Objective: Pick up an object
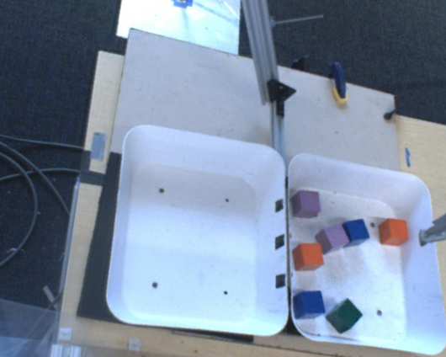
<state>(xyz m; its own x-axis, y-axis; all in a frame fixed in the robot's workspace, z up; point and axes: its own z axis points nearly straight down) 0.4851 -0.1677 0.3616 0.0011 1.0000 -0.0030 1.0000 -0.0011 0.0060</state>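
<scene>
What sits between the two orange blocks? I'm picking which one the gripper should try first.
In the camera view, a blue block and a light purple block, touching each other, lie between the upper orange block and the lower orange block.

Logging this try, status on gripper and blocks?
Gripper at right bin's right rim, holding nothing. Seven blocks inside; orange block nearest. Path to it clear.

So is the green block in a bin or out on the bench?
In: the green block lies inside the right bin, near its front edge.
</scene>
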